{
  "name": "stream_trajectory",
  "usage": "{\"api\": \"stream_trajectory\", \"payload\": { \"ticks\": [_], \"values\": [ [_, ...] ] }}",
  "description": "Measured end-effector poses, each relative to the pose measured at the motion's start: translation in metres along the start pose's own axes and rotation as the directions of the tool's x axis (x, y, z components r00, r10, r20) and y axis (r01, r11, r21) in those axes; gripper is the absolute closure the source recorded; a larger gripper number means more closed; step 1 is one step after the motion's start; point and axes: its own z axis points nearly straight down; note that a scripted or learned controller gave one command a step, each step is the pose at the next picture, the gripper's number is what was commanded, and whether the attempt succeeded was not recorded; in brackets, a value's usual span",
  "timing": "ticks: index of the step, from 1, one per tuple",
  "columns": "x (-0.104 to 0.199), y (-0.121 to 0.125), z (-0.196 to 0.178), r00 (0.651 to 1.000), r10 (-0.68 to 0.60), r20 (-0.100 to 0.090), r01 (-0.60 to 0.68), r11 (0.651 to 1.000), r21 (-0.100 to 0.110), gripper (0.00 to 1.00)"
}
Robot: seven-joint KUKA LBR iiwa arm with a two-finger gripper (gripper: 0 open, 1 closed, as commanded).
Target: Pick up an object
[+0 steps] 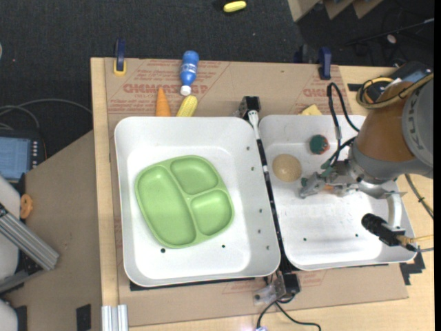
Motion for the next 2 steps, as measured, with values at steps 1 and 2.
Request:
{"api": "stream_trajectory", "payload": {
  "ticks": [1, 2],
  "values": [
    [0.05, 0.039, -0.004, 1.0, -0.004, 0.001, 0.004, 1.0, -0.008, 0.0],
    [0.006, 0.087, -0.005, 1.0, 0.002, 0.005, -0.002, 1.0, -0.008, 0.0]
  ]
}}
